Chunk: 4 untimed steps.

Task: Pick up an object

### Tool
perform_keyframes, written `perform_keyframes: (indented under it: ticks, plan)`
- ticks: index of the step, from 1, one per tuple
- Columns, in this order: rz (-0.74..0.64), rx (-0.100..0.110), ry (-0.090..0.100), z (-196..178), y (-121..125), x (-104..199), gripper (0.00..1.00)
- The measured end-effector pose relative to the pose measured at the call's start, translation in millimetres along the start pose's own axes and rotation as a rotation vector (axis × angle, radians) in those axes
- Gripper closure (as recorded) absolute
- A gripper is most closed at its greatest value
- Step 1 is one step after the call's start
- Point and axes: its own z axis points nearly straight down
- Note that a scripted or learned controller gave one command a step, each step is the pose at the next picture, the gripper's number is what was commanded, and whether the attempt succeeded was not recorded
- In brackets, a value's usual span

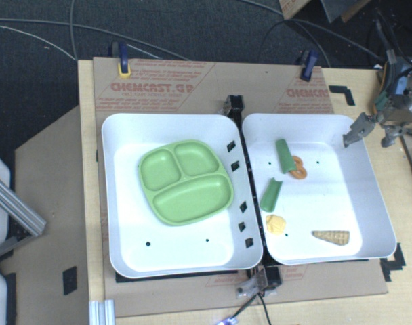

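The right bin (368, 181) holds several small items: a green stick (284, 155) with an orange piece (298, 170) touching its lower end, a second green stick (271, 195), a yellow lump (276, 224) near the divider, and a tan cone-shaped piece (331, 236) near the front. My gripper (373, 135) hangs over the bin's far right corner, well away from all of them. Its fingers are spread open with nothing between them.
A green divided plate (186, 181) lies in the left bin (125, 235). Black clips line the divider (241, 181) between the bins. Blue clamps (124, 58) hold a cardboard sheet at the back. Cables cross the dark floor behind.
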Motion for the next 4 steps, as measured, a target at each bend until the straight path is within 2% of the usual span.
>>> perform_keyframes:
  ticks: [1,2,4]
  plan:
    - [-0.004,-0.012,-0.003,-6.9,2.2,0.7,0.00]
    - [-0.004,-0.007,-0.001,37.1,-2.1,5.1,0.00]
    - [-0.003,-0.007,-0.001,127.4,8.1,2.8,0.00]
